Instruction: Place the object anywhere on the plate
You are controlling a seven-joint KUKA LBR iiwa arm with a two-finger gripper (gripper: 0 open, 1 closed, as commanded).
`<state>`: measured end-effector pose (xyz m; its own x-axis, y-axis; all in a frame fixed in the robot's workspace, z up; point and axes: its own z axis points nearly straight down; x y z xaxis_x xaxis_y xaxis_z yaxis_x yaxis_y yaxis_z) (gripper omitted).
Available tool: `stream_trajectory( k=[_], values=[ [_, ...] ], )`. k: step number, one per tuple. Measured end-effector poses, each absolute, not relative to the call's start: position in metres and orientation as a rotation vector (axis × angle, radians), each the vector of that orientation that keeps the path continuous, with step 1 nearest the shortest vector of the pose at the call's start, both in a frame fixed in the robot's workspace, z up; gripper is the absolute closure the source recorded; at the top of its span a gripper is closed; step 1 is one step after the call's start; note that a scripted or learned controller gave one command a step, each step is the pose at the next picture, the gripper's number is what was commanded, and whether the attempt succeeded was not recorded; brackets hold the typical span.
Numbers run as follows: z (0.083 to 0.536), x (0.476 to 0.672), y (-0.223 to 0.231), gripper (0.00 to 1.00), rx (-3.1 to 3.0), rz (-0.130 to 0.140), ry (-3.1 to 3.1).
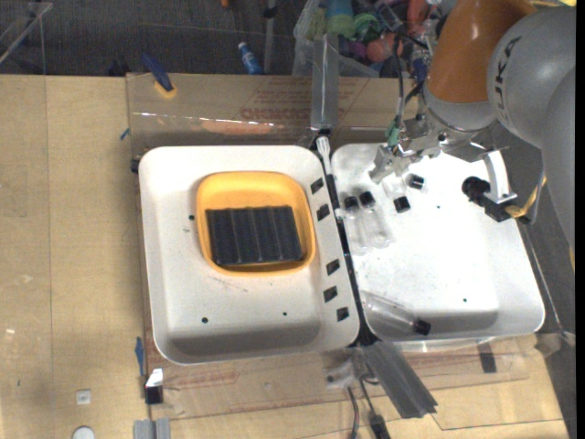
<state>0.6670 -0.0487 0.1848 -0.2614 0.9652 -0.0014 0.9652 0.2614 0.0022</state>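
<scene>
Yellow plate point(254, 187) with dark ridged object point(254, 236) lying on it, centre of left bin point(174, 327); gripper point(391, 158) over right bin's point(475, 291) far-left corner, grip state indiscernible.

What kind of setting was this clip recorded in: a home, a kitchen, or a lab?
Most likely a robotics lab bench. A grey arm reaches over two white bins set side by side on a wooden bench, an orange plate holds a dark ridged object, and a tub of colourful toys sits behind.
</scene>
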Motion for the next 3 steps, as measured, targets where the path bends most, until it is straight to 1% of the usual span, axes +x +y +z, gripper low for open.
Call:
stream_trajectory(
  k=[1, 2, 3],
  values=[
    [0.185, 0.667, -0.048, 0.0, 1.907, 0.001, 2.493],
    [0.197, 0.668, -0.031, 0.0, 1.538, 0.004, 2.733],
    [0.212, 0.668, -0.088, 0.0, 1.518, 0.003, 2.744]
  ],
)
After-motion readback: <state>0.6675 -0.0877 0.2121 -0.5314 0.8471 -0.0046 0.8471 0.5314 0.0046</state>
